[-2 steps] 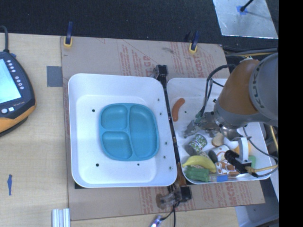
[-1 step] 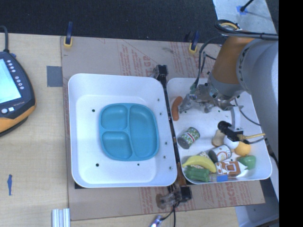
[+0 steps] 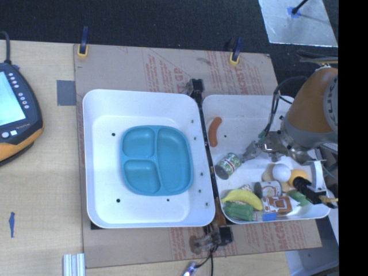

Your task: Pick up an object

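- Grey metal end effector is low in the right white bin; I cannot tell how it stands.
- Just left of it, slightly nearer the camera, lies a small green-labelled can, apart from it.
- Farther left and up lies a brown sausage.
- Below it lie a yellow banana and a white egg.
- Far left sits a blue divided plate.

The wooden tabletop carries a brown cardboard sheet, clamped along its far edge. On the sheet sit two white bins side by side: left bin, right bin. A control tablet lies on the tabletop's left edge.
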Action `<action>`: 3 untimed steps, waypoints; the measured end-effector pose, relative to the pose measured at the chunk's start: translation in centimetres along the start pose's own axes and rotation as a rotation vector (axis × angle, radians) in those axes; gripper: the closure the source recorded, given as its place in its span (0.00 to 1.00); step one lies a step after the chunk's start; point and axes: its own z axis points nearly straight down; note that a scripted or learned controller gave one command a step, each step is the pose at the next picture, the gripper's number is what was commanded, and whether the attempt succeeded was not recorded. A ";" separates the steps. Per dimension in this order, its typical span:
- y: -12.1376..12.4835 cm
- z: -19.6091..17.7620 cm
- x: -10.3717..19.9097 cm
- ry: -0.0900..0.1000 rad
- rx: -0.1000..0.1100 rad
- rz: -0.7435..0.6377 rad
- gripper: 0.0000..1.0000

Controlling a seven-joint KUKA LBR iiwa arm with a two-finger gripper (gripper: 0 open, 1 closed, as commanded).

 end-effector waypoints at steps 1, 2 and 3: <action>-6.0 0.0 -2.0 0.000 -0.001 -0.002 0.00; 4.1 0.0 0.8 0.001 -0.001 -0.001 0.00; 10.3 -0.1 -0.5 0.001 -0.001 -0.002 0.00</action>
